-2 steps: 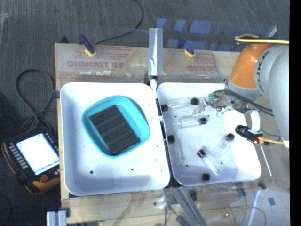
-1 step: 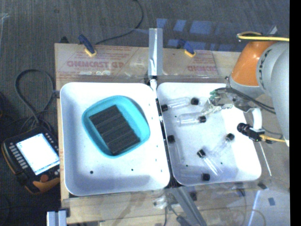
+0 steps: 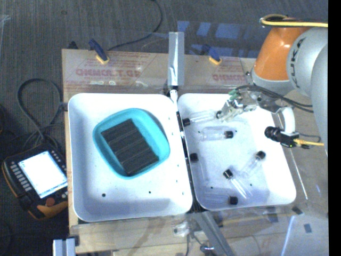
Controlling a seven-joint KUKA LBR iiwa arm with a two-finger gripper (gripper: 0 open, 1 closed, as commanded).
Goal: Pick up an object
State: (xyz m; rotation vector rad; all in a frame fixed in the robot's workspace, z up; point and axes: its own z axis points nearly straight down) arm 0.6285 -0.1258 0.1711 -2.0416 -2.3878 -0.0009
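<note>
Several clear vials with black caps lie in the right bin (image 3: 277,193). One vial (image 3: 198,117) lies at the bin's upper left, another vial (image 3: 216,134) just below it, and two more (image 3: 250,165) (image 3: 235,183) lie nearer the front. My gripper (image 3: 227,111) hangs over the upper middle of the right bin, just right of the top vial and above the second one. Nothing shows as held in it.
The left bin (image 3: 85,196) holds a blue tray (image 3: 104,127) with a dark ridged block (image 3: 129,145) in it. A loose black cap (image 3: 194,157) lies by the right bin's left wall. A metal post (image 3: 175,57) stands behind the bins. A handheld screen (image 3: 37,175) lies at far left.
</note>
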